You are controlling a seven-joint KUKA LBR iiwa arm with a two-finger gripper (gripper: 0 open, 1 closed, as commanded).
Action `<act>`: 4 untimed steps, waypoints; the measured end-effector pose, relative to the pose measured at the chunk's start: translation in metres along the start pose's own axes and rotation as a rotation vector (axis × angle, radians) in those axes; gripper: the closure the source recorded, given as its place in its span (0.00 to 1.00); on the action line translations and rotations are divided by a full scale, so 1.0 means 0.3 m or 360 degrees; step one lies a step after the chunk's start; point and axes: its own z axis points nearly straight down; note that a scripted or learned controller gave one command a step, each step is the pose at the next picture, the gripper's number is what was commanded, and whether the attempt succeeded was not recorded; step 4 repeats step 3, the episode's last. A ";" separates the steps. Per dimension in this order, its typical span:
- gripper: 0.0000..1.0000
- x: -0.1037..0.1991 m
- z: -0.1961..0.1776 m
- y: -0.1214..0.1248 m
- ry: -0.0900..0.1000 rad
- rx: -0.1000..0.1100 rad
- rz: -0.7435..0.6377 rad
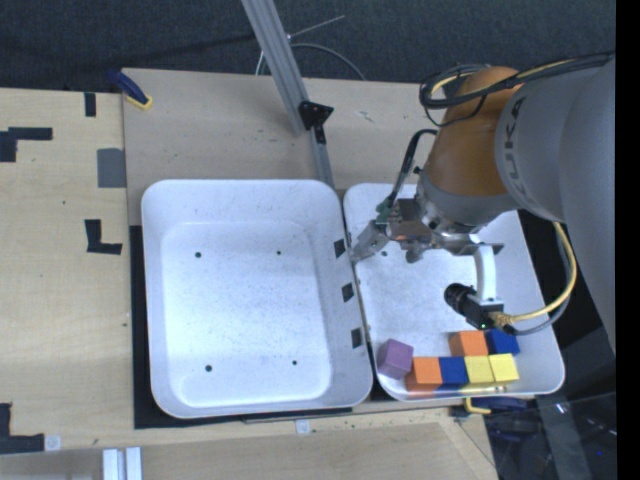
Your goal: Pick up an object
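Six blocks (455, 363) crowd the right bin's (535, 268) near edge; the gripper (395, 238), seemingly spread and empty, may jostle neighbours.

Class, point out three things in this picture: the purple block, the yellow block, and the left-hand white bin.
purple block (396, 356): camera view, on its top face.
yellow block (503, 368): camera view, on its top face.
left white bin (150, 298): camera view, on its left wall.
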 end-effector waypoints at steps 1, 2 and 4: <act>0.00 0.243 0.009 -0.036 0.0000 0.0007 -0.0002; 0.00 0.282 -0.145 -0.009 -0.0002 -0.0002 0.0007; 0.00 0.320 0.018 -0.120 -0.0007 0.0015 0.0013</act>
